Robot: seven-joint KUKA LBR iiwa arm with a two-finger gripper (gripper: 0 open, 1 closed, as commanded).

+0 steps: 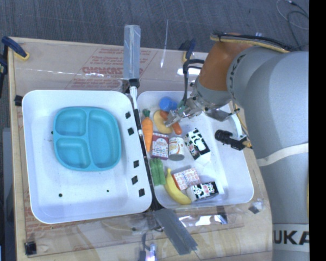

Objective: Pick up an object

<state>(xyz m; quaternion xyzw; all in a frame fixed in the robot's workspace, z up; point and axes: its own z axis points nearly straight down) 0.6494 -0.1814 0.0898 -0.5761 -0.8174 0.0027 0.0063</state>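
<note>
While the claw [180, 113] is being held low over the right bin's [236, 173] crowded far end, its state cannot be told; the carrot [146, 128] and a small orange piece [176, 128] are lying beside it, so neighbours risk being nudged or a grasp missed.

The two white bins [38, 194] look like smooth, shiny plastic. The blue plate [88, 138] with three sections looks like smooth plastic too, a bit dull. The bench [54, 58] looks like pale wood under a clear, shiny sheet. The robot arm [282, 107] has a smooth grey shell with a soft shine. The carrot [146, 129] and banana [175, 192] look like shiny toy plastic. The little milk cartons [197, 142] look like printed paper.
</note>
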